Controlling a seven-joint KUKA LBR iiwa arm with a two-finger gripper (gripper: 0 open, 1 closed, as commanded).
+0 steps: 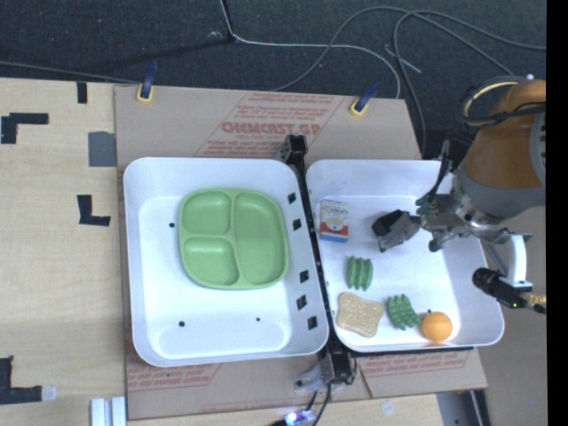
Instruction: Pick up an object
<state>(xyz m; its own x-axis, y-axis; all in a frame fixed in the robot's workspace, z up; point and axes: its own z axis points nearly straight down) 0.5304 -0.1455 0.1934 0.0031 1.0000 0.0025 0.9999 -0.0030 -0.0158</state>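
Right bin (461,269), white, shallow. Contents: small carton (334,219) with blue and orange print, standing near the bin's left wall towards the far edge; green ridged piece (358,272) in mid-floor; tan textured slab (358,314), like a cracker or slice of toast, by the near-left corner; dark green knobbly toy (401,311) just beside the slab; orange ball (436,326) close to the near wall, just beside the green toy.

Left bin (146,264), white, shallow. Contents: green divided plate (234,238), three compartments, lying flat about the middle.

Arm: grey, orange band, reaching in over the right bin's right edge. Gripper (393,230) dark, poised over the bin floor between the carton and the right wall. State of the fingers: cannot tell, the view being too dark and small there. Nothing is seen held.

Task thing: none yet chosen; the carton and the green ridged piece lie nearest.

Risks, as judged:
- Descent onto bare floor between items, closing on nothing.
- Carton tipped or pushed against the wall by one finger rather than clamped.
- Ball rolling off on contact.
- Slab lying too flat to grip.
- Near-edge items crowded, so two may be nudged together.
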